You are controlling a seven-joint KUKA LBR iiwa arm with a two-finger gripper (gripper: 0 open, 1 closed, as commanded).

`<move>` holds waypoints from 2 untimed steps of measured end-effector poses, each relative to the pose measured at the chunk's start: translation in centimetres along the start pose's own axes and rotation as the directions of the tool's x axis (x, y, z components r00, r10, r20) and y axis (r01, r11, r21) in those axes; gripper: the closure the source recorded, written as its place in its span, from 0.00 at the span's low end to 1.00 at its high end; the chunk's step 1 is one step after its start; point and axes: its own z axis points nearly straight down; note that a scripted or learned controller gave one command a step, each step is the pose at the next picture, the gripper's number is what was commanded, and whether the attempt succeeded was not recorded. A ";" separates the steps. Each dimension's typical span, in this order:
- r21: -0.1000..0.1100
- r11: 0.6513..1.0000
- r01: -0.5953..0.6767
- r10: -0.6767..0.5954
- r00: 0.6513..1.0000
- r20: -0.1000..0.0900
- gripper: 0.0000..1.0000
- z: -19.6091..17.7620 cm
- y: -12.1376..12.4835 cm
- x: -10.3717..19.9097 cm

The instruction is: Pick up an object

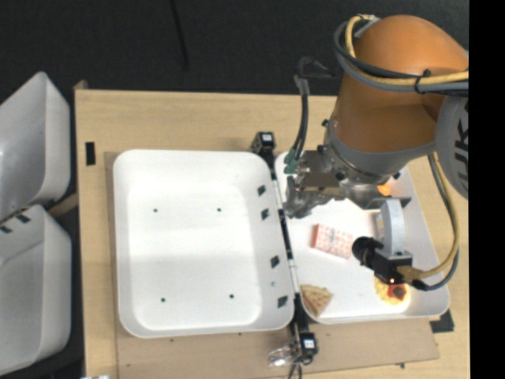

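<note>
while the jaws (302, 198) hang over the right bin (422, 247), i cannot tell their state.

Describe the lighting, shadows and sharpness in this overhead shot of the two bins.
Camera view: bright, even light washes out the left bin to near featureless white; the arm casts shadow over the right bin's upper part, darkening the gripper so its details blur; the pink-patterned packet and tan wedge look soft, not crisp; the surrounding floor falls to near black.

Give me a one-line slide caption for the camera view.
KUKA arm's gripper low at the right bin's left edge, near a pink-and-white packet and tan wedge.
</note>
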 end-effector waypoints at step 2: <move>0.000 1.000 0.001 -0.001 1.000 0.000 1.00 -1.4 -0.1 5.1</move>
